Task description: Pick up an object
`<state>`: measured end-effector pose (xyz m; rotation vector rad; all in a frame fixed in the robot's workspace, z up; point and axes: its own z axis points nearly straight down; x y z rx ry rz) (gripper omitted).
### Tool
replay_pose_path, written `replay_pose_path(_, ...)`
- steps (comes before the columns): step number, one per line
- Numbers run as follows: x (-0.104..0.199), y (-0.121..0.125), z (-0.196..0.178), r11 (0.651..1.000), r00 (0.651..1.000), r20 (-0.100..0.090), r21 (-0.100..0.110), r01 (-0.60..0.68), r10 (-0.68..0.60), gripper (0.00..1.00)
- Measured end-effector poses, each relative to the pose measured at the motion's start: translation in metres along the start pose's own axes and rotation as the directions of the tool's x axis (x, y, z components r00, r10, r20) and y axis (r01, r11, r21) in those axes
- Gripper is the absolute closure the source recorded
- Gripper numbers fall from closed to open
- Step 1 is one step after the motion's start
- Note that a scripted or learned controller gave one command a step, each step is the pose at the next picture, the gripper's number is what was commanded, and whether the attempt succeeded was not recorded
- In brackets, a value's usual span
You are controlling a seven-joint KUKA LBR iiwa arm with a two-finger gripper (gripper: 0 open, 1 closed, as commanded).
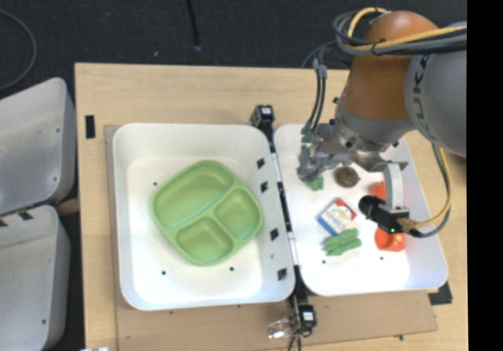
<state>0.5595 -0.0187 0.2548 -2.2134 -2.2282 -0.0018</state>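
My gripper hangs low over the upper left part of the right bin, under the orange wrist band. A small green object lies right at its tip, partly hidden by it. Just to the right sits a brown round object. Lower in the bin lie a blue and white box and a green pea pod. An orange-red object rests near the bin's right side.
The left bin holds a green divided plate. A ridge with black clips separates the two bins. A black part with a green light and cables hang from the arm over the right bin.
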Motion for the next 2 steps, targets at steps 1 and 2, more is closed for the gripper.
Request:
replay_pose_path(1, 0.05, -0.012, -0.007, 1.0, 1.0, 0.0, 0.001, 0.0, 0.0, 1.0)
replay_pose_path(2, 0.099, -0.036, 0.006, 1.0, 1.0, 0.0, 0.003, 0.001, -0.001, 1.0)
